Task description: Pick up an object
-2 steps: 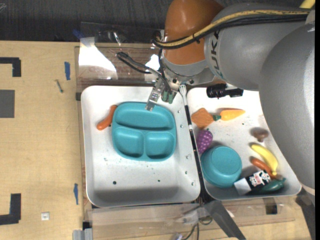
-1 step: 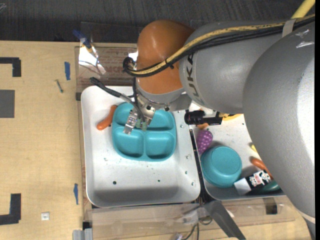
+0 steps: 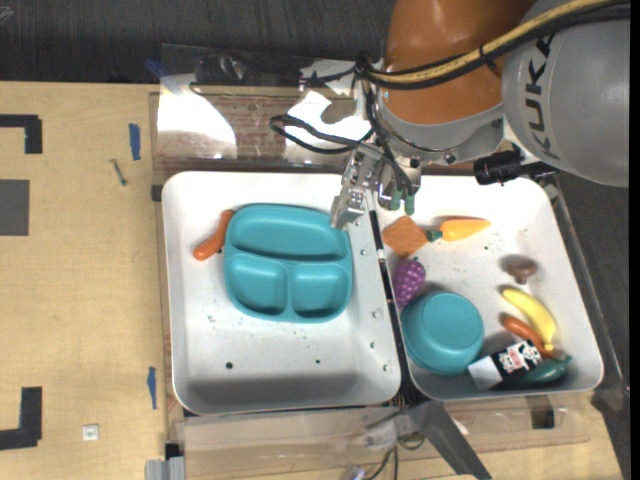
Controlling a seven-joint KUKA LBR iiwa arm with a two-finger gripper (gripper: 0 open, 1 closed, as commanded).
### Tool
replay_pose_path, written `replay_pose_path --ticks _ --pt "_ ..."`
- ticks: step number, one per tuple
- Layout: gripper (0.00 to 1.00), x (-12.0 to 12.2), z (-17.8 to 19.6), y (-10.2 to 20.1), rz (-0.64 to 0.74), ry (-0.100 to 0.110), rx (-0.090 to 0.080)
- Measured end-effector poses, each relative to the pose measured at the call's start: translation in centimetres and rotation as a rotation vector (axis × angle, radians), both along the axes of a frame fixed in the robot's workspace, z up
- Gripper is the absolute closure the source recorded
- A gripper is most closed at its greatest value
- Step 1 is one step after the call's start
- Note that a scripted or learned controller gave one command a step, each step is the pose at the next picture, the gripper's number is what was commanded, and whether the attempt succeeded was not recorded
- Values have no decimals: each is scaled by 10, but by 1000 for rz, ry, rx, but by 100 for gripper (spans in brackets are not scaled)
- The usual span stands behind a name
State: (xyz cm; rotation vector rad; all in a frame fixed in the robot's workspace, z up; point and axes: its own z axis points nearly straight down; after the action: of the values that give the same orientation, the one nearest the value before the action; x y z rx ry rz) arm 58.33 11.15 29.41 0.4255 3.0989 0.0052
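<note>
No object is being held yet: the teal divided plate (image 3: 287, 261) is lying in the left bin (image 3: 190, 368), and the tool (image 3: 352, 204) is being hovered at the plate's upper right corner, over the divider. Whether the tool is apart cannot be told. The smooth rim is likely being risked for a slip.

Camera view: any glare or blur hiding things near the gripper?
Camera view: bright glare on the shiny sheet behind the left white bin; the metal two-finger gripper looks slightly soft above the teal divided plate; bin contents read sharp, shadows faint.
</note>
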Motion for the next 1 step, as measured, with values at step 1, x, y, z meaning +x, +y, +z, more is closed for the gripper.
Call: replay_pose_path --ticks 1 --pt "100 30 -77 50 -32 18 -1"
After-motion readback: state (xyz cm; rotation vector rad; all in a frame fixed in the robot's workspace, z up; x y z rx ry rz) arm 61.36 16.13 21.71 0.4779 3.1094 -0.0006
